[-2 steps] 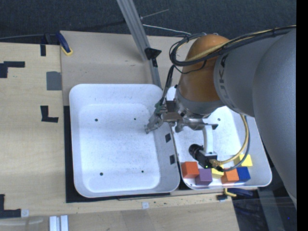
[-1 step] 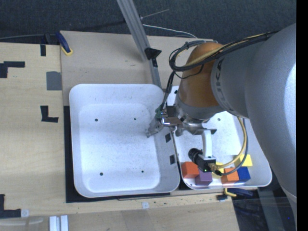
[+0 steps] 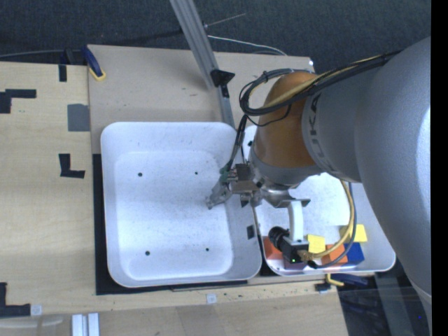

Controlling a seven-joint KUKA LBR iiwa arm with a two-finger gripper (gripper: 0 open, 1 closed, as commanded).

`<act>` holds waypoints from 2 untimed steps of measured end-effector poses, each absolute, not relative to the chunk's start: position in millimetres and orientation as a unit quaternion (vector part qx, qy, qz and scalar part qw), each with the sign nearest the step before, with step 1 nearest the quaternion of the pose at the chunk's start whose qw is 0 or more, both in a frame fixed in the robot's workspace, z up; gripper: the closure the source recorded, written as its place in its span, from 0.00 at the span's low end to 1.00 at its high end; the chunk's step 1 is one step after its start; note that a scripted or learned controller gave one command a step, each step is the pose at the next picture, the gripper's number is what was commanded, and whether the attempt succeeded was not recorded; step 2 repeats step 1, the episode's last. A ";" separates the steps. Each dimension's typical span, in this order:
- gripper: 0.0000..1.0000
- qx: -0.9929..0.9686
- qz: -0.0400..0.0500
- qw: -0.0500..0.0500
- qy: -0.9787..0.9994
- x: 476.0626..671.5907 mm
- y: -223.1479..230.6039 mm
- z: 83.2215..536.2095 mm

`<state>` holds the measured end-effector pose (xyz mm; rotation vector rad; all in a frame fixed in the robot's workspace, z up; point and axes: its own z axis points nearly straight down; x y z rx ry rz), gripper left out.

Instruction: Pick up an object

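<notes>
Candidate objects: a yellow block [image 3: 316,243], a blue block [image 3: 358,234] and an orange piece [image 3: 337,259]. They are clustered in the right bin [image 3: 381,261] at its front right corner, close together and apparently touching. The arm [image 3: 294,131] covers most of that bin.

End effector [image 3: 215,199]: low over the left bin [image 3: 126,145], just inside its right wall and well apart from the cluster. Open or closed: cannot tell at this angle. Nothing can be made out in its grasp.

Handling (judgement): all three look small, rigid and light, like toy blocks with smooth faces. They should be neither fragile nor soft, though possibly a little slippery.

- Best hold is across two opposite flat faces, near mid-height.
- The yellow block looks the most exposed, so it is the likeliest first target.
- Crowding and the nearby bin wall leave little clearance.

Appearance: the yellow block is squarish and bright. The blue block is darker and partly hidden. The outline of the orange piece is unclear.
</notes>
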<state>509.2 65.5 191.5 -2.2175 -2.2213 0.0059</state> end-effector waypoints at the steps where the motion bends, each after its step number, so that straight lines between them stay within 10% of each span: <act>1: 0.00 -0.707 0.001 0.001 -0.708 509.9 65.2 191.4; 2: 0.00 -0.707 0.001 0.001 -0.708 509.9 65.2 191.4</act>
